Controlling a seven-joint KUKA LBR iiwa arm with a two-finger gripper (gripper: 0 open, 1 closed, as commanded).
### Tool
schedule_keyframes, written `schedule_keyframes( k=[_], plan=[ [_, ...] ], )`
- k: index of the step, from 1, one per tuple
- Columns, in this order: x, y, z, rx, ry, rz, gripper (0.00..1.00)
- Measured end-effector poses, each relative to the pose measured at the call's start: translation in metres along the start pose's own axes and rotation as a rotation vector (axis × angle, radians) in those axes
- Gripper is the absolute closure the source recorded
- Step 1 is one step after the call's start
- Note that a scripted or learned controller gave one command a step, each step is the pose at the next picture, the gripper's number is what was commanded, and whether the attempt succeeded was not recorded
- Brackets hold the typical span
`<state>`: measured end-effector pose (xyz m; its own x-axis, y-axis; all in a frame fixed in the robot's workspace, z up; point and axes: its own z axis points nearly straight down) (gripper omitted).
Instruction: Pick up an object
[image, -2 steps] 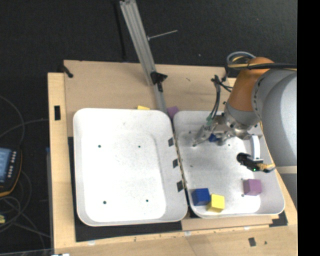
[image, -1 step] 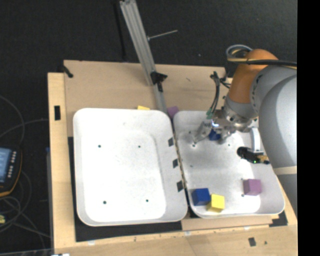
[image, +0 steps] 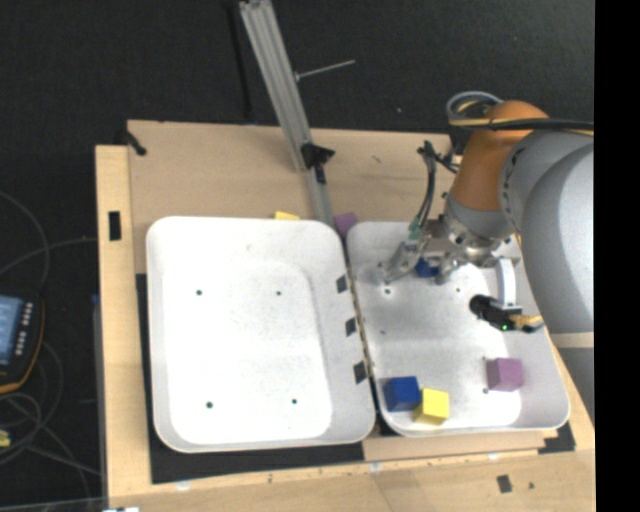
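Note:
My gripper (image: 420, 262) hangs low over the far part of the right bin (image: 455, 425), under the orange band of the arm. A small blue thing (image: 428, 267) shows right at the gripper's tip, mostly hidden by it; whether it is held I cannot tell. Along the bin's near edge lie a blue cube (image: 402, 392) and a yellow cube (image: 435, 404), touching each other. A purple cube (image: 504, 374) sits to their right, apart from them.
The left bin (image: 245, 330) lies beside the right one. A yellow piece (image: 287, 215) and a purple piece (image: 346, 222) rest just beyond the bins' far rims. A slanted metal pole (image: 285, 95) rises behind. A black part with a green light (image: 495, 312) hangs off the arm.

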<state>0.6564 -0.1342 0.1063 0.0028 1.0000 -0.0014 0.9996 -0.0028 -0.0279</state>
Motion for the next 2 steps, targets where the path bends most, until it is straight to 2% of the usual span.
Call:
schedule_keyframes(
  k=[1, 2],
  plan=[
    [-0.009, 0.011, 0.015, 0.049, 0.014, 0.008, 0.00],
    [-0.011, 0.010, 0.004, 0.051, 0.011, 0.003, 1.00]
  ],
)
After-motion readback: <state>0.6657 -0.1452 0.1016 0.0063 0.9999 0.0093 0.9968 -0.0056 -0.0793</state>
